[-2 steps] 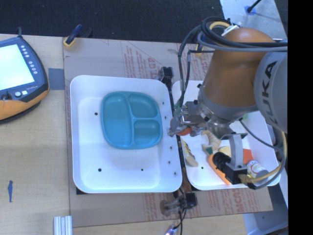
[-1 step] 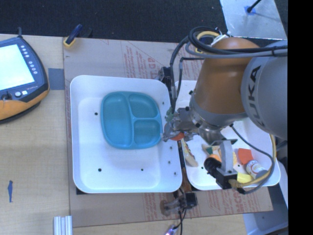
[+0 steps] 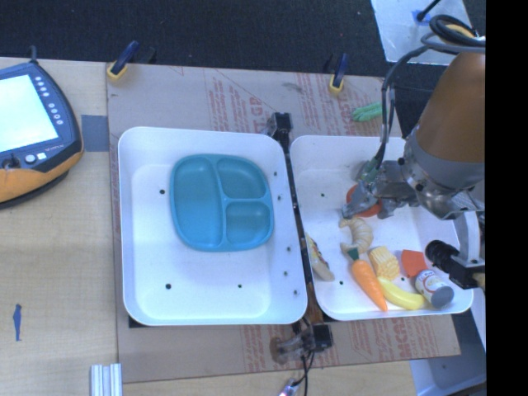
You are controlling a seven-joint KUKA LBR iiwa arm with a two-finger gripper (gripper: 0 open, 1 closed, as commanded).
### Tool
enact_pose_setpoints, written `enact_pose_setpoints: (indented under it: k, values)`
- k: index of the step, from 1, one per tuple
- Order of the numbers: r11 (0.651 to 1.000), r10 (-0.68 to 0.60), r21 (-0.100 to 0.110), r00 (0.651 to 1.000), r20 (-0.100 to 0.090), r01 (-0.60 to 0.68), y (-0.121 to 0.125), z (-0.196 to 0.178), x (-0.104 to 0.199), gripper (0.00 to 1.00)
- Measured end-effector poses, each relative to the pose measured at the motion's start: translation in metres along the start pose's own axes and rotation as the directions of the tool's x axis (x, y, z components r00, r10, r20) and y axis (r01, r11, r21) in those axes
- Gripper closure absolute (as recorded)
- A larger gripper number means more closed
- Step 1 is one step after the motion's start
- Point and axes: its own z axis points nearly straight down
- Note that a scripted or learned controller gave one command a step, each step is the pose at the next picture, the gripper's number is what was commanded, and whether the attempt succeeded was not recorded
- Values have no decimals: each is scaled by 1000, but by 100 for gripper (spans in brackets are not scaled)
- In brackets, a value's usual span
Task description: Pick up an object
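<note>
My gripper [image 3: 369, 198] is low over the upper middle of the right bin [image 3: 323, 163], at the end of the grey and orange arm [image 3: 450, 130]. A red-orange object [image 3: 360, 195] lies right under it, partly hidden by the gripper body. Just below sits a beige, knobbly item [image 3: 360, 234]. Further toward the bin's front lie a carrot [image 3: 369, 284], a corn cob [image 3: 384, 261], a yellow banana [image 3: 401, 295], an orange-red block [image 3: 412, 262] and a small can [image 3: 432, 285]. A brownish piece [image 3: 318, 259] rests by the bin's left wall.
The left bin [image 3: 140, 221] holds a blue divided plate [image 3: 223, 201]. A green item [image 3: 366, 112] lies on the bench behind the right bin. A tablet pendant [image 3: 33, 130] sits at far left. Clamps [image 3: 122, 61] hold the board's back edge.
</note>
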Motion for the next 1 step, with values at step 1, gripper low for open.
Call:
enact_pose_setpoints:
  k: [1]
  values:
    - [1000, -4, 2, 1000, 0, 4, -27, 11, 30, 100]
